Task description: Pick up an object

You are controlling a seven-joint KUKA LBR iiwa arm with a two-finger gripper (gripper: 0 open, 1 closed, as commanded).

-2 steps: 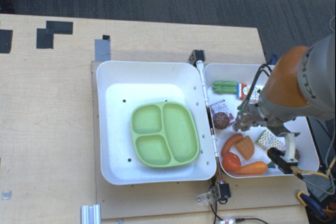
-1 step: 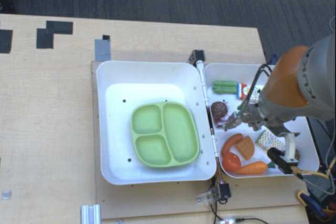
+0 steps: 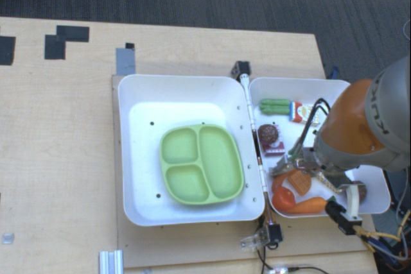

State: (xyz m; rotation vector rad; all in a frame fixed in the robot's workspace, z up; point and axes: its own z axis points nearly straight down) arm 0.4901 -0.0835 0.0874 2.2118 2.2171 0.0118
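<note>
The right bin [image 3: 372, 202] holds several small items. At its back lie a green pod-shaped toy [image 3: 275, 106] and a white-and-red packet [image 3: 299, 111]. A brown ball [image 3: 268, 133] sits above a dark red piece [image 3: 274, 148] by the left wall. At the front lie a red tomato [image 3: 282, 197], an orange carrot [image 3: 311, 205] and a tan square cracker [image 3: 298, 183]. My gripper [image 3: 288, 169] hangs low over the front of this bin, just above the cracker and tomato. The arm hides the bin's middle.
The left bin [image 3: 138, 157] holds a light green divided plate [image 3: 201, 164]. A dark round item [image 3: 361, 190] peeks out beside the wrist at the right bin's right side. The divider wall [image 3: 252, 131] between the bins runs close to the gripper's left.
</note>
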